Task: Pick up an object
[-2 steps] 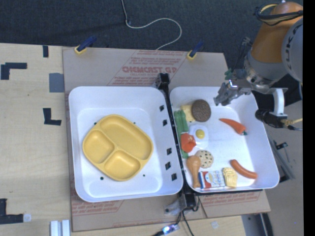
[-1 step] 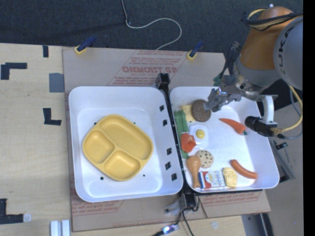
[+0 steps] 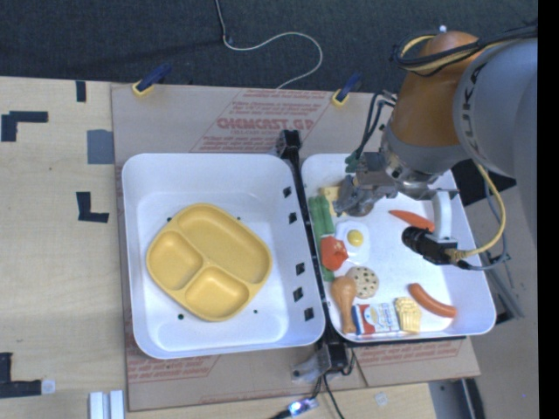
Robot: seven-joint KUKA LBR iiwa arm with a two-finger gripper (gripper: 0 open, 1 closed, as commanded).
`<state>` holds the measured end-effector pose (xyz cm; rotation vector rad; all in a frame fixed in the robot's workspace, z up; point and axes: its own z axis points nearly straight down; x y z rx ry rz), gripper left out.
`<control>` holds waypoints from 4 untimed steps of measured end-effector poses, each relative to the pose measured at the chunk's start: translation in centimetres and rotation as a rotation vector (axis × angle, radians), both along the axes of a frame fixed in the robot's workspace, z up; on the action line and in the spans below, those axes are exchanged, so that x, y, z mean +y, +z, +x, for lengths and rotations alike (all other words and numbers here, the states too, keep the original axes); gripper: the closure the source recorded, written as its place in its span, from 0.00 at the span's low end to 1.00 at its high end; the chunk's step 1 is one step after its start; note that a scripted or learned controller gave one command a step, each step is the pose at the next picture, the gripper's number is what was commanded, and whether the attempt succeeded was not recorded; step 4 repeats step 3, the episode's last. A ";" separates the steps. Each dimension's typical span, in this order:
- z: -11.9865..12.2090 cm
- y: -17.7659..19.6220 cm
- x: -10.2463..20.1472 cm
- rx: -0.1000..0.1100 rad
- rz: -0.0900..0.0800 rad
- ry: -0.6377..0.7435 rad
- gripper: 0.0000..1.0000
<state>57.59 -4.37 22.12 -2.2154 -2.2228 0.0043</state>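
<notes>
The right bin [image 3: 476, 317] holds several toy foods: a fried egg [image 3: 355, 238], a red tomato piece [image 3: 334, 253], a green strip [image 3: 321, 221], a chicken drumstick [image 3: 344, 295], a cookie [image 3: 364, 280], a sausage [image 3: 431, 300], an orange carrot [image 3: 410, 219], a small carton [image 3: 378, 318] and yellow fries [image 3: 407, 313]. My gripper [image 3: 356, 196] hangs over the bin's upper left part, just above the egg and beside a yellow piece [image 3: 329, 194]. The wrist hides its fingers.
The left bin [image 3: 140, 182] holds a yellow divided tray [image 3: 208, 260]. A black divider clip [image 3: 289, 144] sits between the bins at the back. A black cable fitting [image 3: 428, 244] hangs over the right bin.
</notes>
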 end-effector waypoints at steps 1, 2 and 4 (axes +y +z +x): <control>-2.9 -0.8 5.4 0.001 0.001 0.003 1.00; -5.0 0.5 10.0 0.000 0.000 0.002 1.00; -6.6 -0.7 13.1 0.000 -0.001 0.000 1.00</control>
